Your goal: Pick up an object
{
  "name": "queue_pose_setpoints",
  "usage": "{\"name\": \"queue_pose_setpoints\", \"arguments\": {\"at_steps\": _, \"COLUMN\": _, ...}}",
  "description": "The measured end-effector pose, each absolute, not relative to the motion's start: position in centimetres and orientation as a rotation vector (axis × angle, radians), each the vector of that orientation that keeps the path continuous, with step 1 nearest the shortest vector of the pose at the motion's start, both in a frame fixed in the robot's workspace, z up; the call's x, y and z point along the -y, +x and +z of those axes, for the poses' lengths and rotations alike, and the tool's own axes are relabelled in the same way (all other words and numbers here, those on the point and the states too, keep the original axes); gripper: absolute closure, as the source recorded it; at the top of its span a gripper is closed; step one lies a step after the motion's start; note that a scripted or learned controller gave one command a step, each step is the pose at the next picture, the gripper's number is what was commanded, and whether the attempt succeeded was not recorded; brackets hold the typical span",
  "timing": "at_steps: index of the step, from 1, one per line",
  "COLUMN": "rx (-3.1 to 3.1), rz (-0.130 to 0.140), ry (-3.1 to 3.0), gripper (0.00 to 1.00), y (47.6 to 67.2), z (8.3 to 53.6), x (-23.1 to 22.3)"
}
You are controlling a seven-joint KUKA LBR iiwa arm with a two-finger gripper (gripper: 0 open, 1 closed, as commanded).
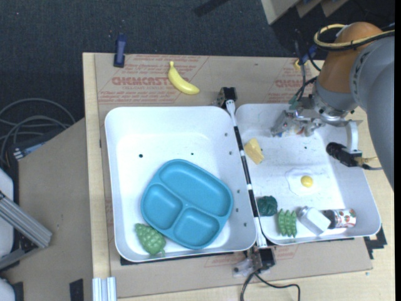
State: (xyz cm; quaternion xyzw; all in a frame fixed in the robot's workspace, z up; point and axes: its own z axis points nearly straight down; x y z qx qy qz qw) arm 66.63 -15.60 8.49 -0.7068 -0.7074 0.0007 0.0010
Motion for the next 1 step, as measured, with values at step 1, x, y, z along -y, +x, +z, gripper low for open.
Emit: {"name": "queue_pose_setpoints", "arguments": {"at_steps": 1, "rx": 2.223, "rz": 0.004, "ry": -2.219, "gripper": 1.00, "y": 66.66, "z": 9.54, "x": 15.61}}
